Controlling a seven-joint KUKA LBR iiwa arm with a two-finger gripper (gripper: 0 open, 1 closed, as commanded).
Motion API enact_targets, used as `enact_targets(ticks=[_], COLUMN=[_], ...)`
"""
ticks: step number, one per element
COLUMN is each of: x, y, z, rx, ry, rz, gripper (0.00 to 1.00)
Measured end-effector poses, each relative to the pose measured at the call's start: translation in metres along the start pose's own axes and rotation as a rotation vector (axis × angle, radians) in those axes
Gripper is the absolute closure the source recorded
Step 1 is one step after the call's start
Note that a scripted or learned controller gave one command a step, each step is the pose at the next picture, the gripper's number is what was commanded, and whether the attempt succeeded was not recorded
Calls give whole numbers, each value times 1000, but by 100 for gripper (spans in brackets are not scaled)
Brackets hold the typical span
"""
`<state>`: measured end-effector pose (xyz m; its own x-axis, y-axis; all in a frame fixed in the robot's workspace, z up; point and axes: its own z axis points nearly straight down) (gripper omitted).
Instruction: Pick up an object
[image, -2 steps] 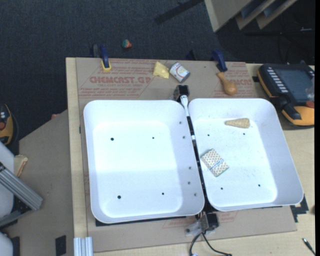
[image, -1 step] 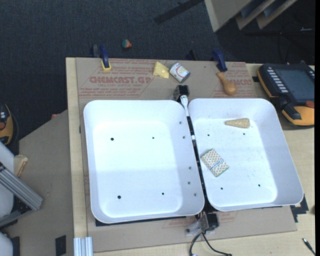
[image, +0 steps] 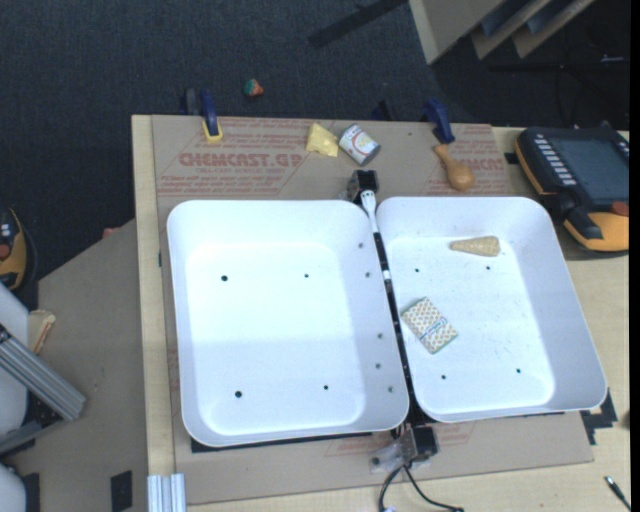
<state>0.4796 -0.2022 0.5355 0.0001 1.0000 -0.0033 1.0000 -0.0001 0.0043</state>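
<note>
Dark carpeted floor (image: 120, 50) surrounds a brown board surface (image: 160, 200) printed with red lettering, which carries two shallow white bins side by side. Both bins are smooth, glossy plastic with rounded corners and a few small dark holes in their floors. A thin black strip (image: 385, 275) runs between them.

In the right bin (image: 520, 300), toward 12 o'clock, lies a tan cone (image: 475, 246). It is matte and slightly rough-looking, and it rests on its side. Its long axis runs 9 to 3 o'clock, and the narrower end seems to point to 9 o'clock. Near the bin's 8 o'clock side, close to the dividing strip, lies a small flat packet (image: 430, 325). It is rectangular with a fine dotted pattern on a pale face, and its long axis is tilted from about 10 to 4 o'clock. The cone and packet are well apart. Fine dark specks dust this bin's floor.

The left bin (image: 270, 320) has a bare white floor.

Beyond the bins at 12 o'clock, on the board, sit a yellow wedge (image: 322, 140), a small white box (image: 358, 143) just beside it, and a rounded wooden piece (image: 455, 170). Two blue clamps (image: 210, 115) grip the far edge. A dark handheld pendant (image: 580, 170) with an orange rim lies at 2 o'clock.

How the jaws stand cannot be told.
</note>
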Motion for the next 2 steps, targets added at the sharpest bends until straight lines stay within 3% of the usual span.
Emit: enact_targets(ticks=[1,2], x=[0,0], y=[1,1], z=[-11,-11], rx=[-6,-5], ry=[-4,-3], rz=[0,0], gripper=[100,0])
